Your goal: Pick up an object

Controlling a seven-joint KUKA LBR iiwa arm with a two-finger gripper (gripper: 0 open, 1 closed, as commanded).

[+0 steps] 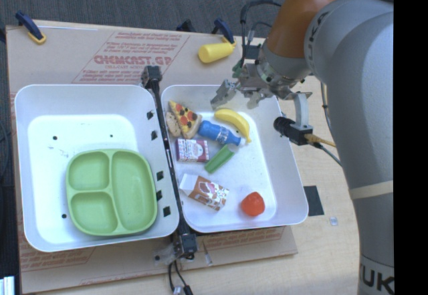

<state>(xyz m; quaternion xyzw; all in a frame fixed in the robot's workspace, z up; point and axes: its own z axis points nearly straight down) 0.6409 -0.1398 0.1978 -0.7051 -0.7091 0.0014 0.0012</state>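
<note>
The right bin [284, 173] holds several small items. These are a yellow banana [235, 122], a blue bottle [218, 131], a pizza slice toy [182, 118], a green stick [219, 159], a red-and-white packet [192, 150], a brown carton [205, 193] and a red tomato [253, 204]. My gripper [239, 95] hovers over the bin's far edge, just above the banana. Its fingers are spread open and nothing sits between them.
A green divided plate [110, 191] lies in the left bin [40, 113]. A yellow cylinder [215, 51] rests on the cardboard behind the bins. Blue clamps [30, 26] hold the board's far edge. The grey arm [348, 86] takes up the right side.
</note>
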